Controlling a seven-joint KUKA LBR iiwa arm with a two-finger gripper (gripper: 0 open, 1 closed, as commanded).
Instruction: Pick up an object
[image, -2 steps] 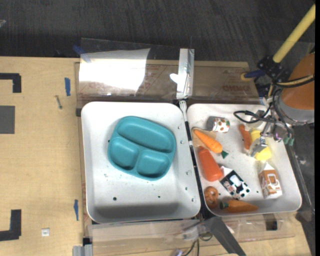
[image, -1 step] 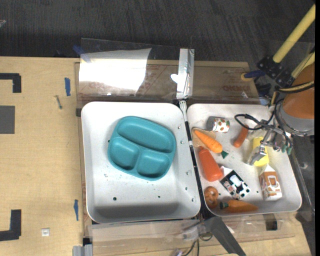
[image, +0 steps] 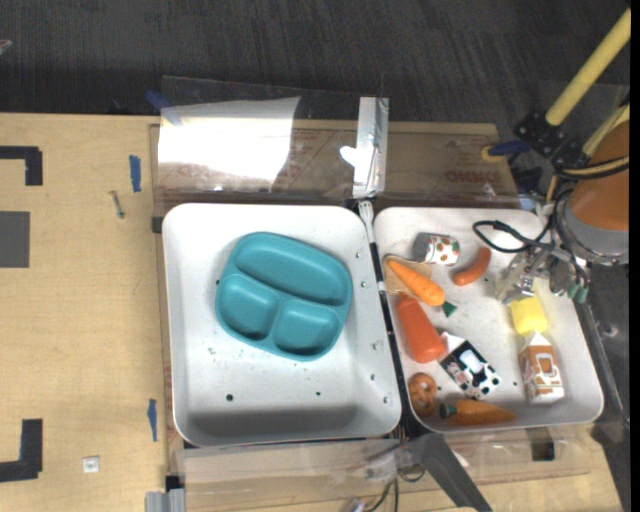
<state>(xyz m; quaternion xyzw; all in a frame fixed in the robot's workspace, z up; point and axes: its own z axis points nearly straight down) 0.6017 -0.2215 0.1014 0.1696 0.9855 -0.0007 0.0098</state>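
Observation:
The right bin (image: 592, 392) holds several toy foods. A carrot (image: 418, 282) and an orange-red bottle shape (image: 421, 331) lie by its left wall. A small can (image: 436, 248) and a sausage (image: 472, 267) sit near the back. A cow-patterned piece (image: 470, 368), a donut (image: 422, 386) and a second carrot (image: 480, 410) lie at the front. A yellow block (image: 530, 317) and a small carton (image: 541, 368) are on the right side. My gripper (image: 524, 277) hangs low over the bin's back right, just above and behind the yellow block, with nothing seen in it.
The left bin (image: 200, 395) bears a teal divided plate (image: 283, 294). A clear plastic sheet (image: 240, 145) stands behind the bins. A black cable (image: 505, 235) loops over the right bin's back corner near the arm's orange band (image: 605, 200).

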